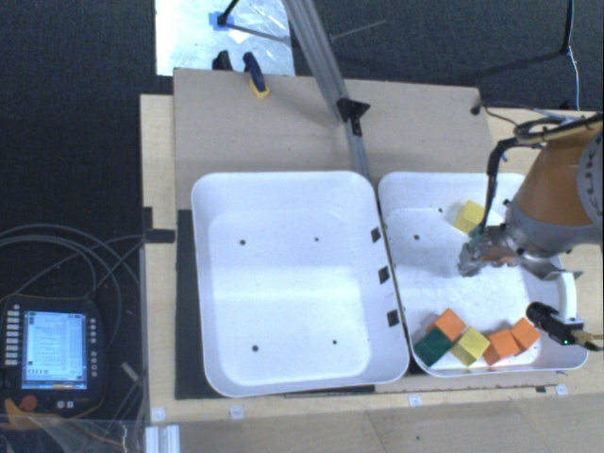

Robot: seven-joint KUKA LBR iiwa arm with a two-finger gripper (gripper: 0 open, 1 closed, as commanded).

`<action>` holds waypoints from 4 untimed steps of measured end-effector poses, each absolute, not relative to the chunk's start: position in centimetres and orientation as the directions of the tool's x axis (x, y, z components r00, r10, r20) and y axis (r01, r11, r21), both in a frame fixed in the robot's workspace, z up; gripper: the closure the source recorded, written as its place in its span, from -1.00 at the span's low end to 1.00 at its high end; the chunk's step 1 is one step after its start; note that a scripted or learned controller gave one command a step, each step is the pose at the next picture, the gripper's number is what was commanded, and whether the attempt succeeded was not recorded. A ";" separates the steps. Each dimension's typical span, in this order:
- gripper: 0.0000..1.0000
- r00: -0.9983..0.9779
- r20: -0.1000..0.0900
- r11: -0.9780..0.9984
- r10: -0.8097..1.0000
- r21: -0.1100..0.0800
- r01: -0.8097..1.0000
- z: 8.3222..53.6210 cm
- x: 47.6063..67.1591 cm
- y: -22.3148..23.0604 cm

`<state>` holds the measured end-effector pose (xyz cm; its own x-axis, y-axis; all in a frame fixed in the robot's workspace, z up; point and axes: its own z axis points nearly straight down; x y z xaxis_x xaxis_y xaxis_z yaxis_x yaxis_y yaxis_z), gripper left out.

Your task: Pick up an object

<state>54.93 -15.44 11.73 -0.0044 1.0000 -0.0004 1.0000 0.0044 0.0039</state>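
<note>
My gripper (469, 261) hangs low over the middle of the right bin (408, 199), reaching in from the right under the orange-banded wrist. A yellow block (466, 216) lies just behind it, a short way apart. Along the bin's front wall sits a cluster: an orange block (449, 325), a dark green block (432, 347), a yellow block (469, 347), and two more orange blocks (503, 345) (526, 332). I see nothing between the fingers.
The left bin (283, 281) stands beside the right one, sharing a wall with black clips. A grey pole (321, 55) slants across the back of the bench. A teach pendant (52, 352) lies on the floor at left.
</note>
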 end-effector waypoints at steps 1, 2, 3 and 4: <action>1.00 -0.004 -0.002 0.004 1.000 0.007 1.000 17.3 55.4 -15.6; 1.00 -0.005 -0.002 0.005 1.000 0.007 1.000 21.7 55.9 -15.6; 1.00 -0.006 -0.002 0.006 1.000 0.007 1.000 26.3 56.6 -15.4; 1.00 -0.010 0.002 0.010 1.000 0.002 1.000 25.2 57.0 -10.5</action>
<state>57.00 -10.47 25.17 -0.0096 1.0000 0.0015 1.0000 0.0096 0.0017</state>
